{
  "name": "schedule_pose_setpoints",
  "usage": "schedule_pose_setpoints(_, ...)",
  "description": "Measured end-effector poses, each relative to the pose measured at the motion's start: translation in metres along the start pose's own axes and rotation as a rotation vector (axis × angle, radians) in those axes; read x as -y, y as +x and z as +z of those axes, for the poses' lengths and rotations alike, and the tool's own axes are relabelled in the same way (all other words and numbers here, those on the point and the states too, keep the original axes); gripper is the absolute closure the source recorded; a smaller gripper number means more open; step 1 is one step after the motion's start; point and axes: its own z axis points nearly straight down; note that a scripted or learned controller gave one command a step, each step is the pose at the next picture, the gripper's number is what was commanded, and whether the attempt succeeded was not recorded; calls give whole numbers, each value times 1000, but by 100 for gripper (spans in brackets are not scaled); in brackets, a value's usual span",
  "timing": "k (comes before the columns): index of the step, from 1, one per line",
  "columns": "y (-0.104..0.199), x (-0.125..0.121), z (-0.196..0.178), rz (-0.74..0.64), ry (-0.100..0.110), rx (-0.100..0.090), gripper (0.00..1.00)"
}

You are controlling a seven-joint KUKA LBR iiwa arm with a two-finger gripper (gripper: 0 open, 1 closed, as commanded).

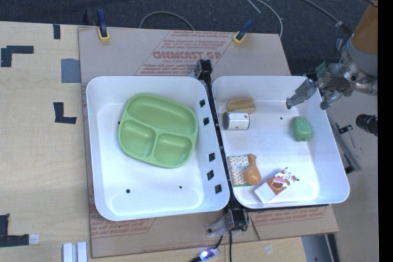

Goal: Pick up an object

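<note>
The end effector [312, 95] hangs wide open with nothing in it, over the right bin [319, 184], just above a small, rounded green lump [301, 129].

The arm [368, 40] is cut off at the right edge; print on the small white card [276, 184] (near bin corner) is too small to be read.

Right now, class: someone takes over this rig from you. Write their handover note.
Gripper: open, holding nothing, above the right bin's far right corner.
Right bin: green lump nearest the gripper, tan block, small can, orange toy, red-and-white card.
Left bin: green divided plate.
Done: nothing picked up.
Left: descend, grasp one object, lift.
</note>
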Motion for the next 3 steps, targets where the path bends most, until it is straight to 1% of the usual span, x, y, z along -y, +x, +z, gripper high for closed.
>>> schedule_pose_setpoints(1, 1, -2, -7, -4, -12, 3, 0)
schedule_pose_setpoints(2, 7, -6, 55, -4, -7, 2, 0)
schedule_pose_setpoints(3, 9, -2, 99, -3, -7, 3, 0)
